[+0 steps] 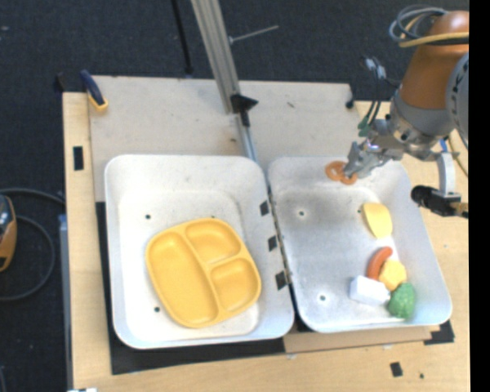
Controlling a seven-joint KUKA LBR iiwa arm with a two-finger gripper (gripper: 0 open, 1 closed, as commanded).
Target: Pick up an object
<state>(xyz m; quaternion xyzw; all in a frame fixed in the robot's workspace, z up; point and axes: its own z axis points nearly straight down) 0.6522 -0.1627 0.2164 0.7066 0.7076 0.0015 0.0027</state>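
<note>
My gripper (355, 167) hangs over the far rim of the right bin (327, 243), reaching in from the right. A small orange ring-shaped piece (338, 172) lies right at its tip on the left side; whether it is held I cannot tell. Further objects lie along the bin's right side: a pale yellow piece (377, 219), a red-orange piece (379, 260), a yellow piece (394, 273), a white block (366, 289) and a green broccoli-like piece (402, 301).
The left bin (131, 178) holds a yellow divided plate (202, 271). An aluminium post (219, 51) rises behind the gap between the bins. A blue and yellow clamp (92, 90) sits at the bench's far left corner.
</note>
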